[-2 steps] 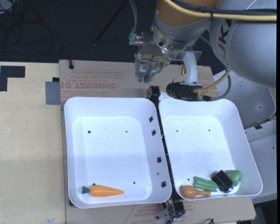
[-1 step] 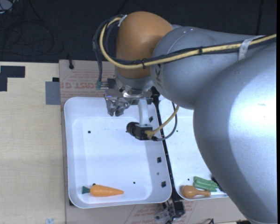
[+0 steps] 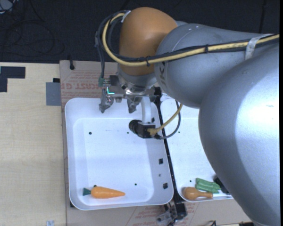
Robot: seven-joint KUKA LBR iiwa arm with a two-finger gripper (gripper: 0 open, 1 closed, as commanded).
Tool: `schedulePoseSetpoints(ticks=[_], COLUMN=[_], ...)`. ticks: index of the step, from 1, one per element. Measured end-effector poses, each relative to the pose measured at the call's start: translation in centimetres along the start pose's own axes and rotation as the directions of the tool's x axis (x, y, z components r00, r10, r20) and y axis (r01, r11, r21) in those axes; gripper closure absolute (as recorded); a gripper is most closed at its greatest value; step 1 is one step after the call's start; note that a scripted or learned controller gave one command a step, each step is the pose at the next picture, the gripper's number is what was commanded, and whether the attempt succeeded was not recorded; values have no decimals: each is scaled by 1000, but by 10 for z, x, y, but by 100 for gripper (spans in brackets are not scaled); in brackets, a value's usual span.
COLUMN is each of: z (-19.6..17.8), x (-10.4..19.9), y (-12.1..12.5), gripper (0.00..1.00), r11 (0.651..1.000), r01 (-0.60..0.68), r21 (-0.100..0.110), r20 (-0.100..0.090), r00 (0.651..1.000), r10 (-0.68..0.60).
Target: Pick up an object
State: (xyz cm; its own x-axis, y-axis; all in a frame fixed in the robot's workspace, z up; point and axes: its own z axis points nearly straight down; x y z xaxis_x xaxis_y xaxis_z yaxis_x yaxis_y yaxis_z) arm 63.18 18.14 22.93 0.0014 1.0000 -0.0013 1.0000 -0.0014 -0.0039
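Camera view looks down at a slant on two shallow white plastic bins set side by side, the left bin point(image 3: 75, 126) taking the middle of the frame and the right bin point(image 3: 186, 149) largely covered by the bulky grey arm that sweeps in from the right. The two-finger gripper point(image 3: 118, 106) hangs below the orange wrist band near the upper edge of the left bin, its two dark fingers point(image 3: 104, 105) standing apart with bare white bin floor between them, so nothing is held.

An orange toy carrot with a green stub end point(image 3: 106, 192) lies on its side at the lower left of the left bin, well apart from the gripper. In the right bin, at the lower right of the frame, a green pod-shaped toy point(image 3: 206, 185) lies just above a tan pear-shaped toy point(image 3: 196, 194); the two look close enough to touch, though I cannot tell for sure.

I judge the task to be at its start: the approach, with no object yet engaged. The carrot seems the easier target, lying alone on open floor. The next move calls for carrying the gripper toward the lower left, turning the jaws across the carrot's narrow width, then lowering before closing.
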Motion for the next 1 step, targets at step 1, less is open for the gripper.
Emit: schedulePoseSetpoints(ticks=[1], z=[131], x=[-25], y=[9], gripper=[0], r11=[1000], r01=[0], r21=[11], r20=[4], r00=[1000], r10=[0])
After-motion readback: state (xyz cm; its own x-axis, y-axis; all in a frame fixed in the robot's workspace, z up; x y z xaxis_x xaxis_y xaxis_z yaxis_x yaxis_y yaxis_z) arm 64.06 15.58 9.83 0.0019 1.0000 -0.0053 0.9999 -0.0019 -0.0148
